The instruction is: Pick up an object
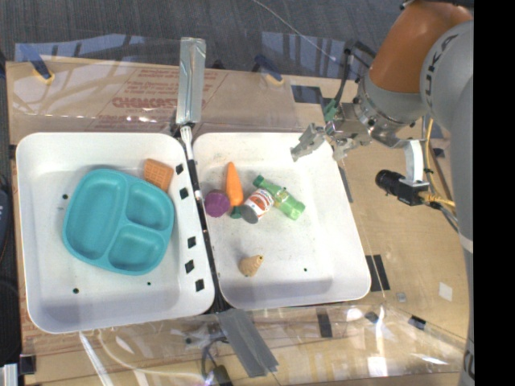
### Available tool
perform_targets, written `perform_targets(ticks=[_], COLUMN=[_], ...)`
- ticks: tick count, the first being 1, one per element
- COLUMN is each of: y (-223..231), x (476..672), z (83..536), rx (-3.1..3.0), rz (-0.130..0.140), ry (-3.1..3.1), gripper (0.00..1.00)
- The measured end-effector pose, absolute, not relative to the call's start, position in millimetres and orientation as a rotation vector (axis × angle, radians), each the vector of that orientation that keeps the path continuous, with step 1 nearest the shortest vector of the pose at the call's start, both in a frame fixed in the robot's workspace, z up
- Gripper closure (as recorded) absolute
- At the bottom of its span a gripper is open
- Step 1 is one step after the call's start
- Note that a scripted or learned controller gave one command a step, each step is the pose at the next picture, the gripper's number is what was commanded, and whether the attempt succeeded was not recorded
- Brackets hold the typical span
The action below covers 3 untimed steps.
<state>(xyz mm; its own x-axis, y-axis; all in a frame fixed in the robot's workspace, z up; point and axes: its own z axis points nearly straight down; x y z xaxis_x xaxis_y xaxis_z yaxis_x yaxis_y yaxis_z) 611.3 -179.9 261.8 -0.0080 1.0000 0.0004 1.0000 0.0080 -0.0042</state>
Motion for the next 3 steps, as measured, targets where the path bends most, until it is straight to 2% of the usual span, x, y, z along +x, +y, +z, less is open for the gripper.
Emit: perform_targets(ticks=[1,2,3], y=[-68,-109,-108], x=[590.8,606.9,606.9], z=[190,111,120], rx=[-1.889,-1.735,-1.726], rz=[0.004,-0.003,-0.001], ry=[-2.503,-2.626,-2.63], gripper=[0.0,0.0,1.0])
